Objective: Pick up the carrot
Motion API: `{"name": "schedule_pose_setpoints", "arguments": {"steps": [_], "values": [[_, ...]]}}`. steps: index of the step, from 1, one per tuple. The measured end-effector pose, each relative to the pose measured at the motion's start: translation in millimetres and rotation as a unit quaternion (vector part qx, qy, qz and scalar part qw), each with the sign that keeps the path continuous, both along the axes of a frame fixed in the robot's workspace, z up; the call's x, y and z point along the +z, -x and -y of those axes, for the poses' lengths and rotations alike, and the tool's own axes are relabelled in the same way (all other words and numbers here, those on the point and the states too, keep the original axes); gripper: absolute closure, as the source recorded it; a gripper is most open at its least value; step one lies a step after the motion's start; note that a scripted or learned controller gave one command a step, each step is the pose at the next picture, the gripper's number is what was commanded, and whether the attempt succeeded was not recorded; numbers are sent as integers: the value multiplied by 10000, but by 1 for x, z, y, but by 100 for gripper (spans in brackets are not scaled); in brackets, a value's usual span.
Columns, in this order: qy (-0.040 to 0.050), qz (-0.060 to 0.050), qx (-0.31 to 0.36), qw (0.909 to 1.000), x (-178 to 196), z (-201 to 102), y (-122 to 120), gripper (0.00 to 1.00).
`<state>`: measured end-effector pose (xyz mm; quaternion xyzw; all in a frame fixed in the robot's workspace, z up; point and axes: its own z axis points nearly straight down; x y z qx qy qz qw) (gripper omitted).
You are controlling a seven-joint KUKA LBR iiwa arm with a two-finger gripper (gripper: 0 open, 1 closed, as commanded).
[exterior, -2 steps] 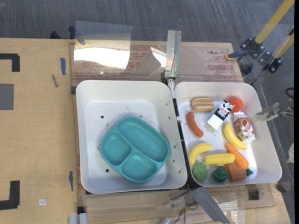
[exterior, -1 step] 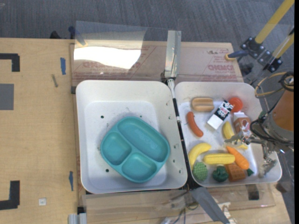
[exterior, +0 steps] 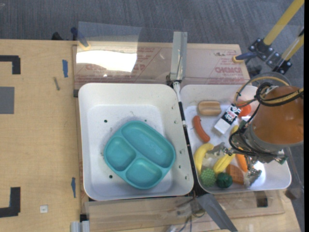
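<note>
Carrot [exterior: 240, 161] lies in right bin [exterior: 282, 180] near its front edge, just beneath the arm's gripper [exterior: 241, 158], grip state impossible to tell | crowded by banana [exterior: 202, 154], two broccoli florets [exterior: 215, 179], sausage [exterior: 201, 128], bun [exterior: 209, 108] | left bin [exterior: 91, 129] holds one teal divided plate [exterior: 139, 153], open floor around it

Grey carpet floor [exterior: 145, 6] behind a plywood bench [exterior: 34, 129].
</note>
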<state>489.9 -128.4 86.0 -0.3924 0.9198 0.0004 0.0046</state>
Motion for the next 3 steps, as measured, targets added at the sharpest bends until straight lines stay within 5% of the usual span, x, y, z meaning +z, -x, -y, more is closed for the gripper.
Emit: {"name": "schedule_pose_setpoints", "arguments": {"steps": [1, 2, 3], "values": [[10, 22, -9, 10000, 11, 1, -1, 100], [30, 24, 1163, 9932, 154, -49, -4, 100], [19, -7, 1158, 9933, 151, -48, -3, 0]]}}
